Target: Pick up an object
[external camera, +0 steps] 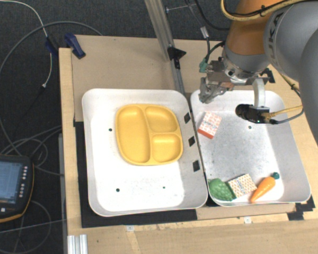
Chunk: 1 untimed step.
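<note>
My gripper (209,92) hangs over the far left corner of the right bin (286,157), below the orange band of the arm. A small red-and-white box (210,125) lies in that bin just in front of the gripper, apart from it. Along the bin's near edge sit a green object (220,189), a small patterned box (241,185) and an orange toy carrot (262,188). Nothing shows in the gripper.
The left bin (98,157) holds a yellow divided plate (148,134). A slanted metal post (161,25) rises behind the bins near the gripper. A black part with a yellow cable (253,112) hangs from the arm over the right bin.
</note>
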Available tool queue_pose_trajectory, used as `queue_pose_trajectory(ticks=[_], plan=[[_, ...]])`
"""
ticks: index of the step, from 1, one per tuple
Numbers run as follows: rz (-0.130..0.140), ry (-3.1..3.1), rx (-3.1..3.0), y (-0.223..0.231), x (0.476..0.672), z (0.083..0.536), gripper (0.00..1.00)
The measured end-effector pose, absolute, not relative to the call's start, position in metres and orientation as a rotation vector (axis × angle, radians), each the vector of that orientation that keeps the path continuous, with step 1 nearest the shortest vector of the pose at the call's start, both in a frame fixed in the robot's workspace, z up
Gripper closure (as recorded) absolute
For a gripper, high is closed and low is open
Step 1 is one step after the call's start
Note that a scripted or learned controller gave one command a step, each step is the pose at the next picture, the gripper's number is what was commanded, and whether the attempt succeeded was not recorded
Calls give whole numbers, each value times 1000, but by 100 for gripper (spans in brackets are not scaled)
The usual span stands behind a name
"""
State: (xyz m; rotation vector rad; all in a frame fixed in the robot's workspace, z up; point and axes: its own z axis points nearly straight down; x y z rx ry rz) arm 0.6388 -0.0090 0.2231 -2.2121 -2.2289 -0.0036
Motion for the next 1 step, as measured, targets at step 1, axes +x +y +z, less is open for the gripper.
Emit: queue_pose_trajectory(ticks=[1], plan=[[-5,-2228,-2214,39,655,220,100]])
